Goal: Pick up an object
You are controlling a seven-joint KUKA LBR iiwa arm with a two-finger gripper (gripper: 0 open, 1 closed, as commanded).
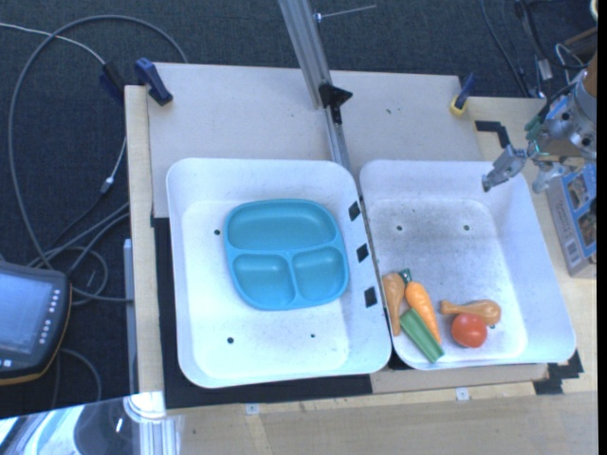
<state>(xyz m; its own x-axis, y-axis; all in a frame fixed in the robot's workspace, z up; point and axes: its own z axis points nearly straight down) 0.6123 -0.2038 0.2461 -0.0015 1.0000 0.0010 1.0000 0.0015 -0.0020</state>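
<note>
Toy food lies at the front of the right bin (531, 254): two orange carrots (421, 309), a green vegetable (421, 337), a red tomato (469, 331) and an orange-yellow squash (474, 308). My gripper (514, 182) hangs over the far right corner of that bin, well behind the food. Its fingers (500, 171) are spread open with nothing between them. A blue divided plate (285, 254) rests in the middle of the left bin (204, 349).
A metal pole (308, 36) slants down from the top to the gap between the bins. Blue and yellow clamps sit at the board's far corners. Cables and a small monitor (28, 320) lie on the floor at left.
</note>
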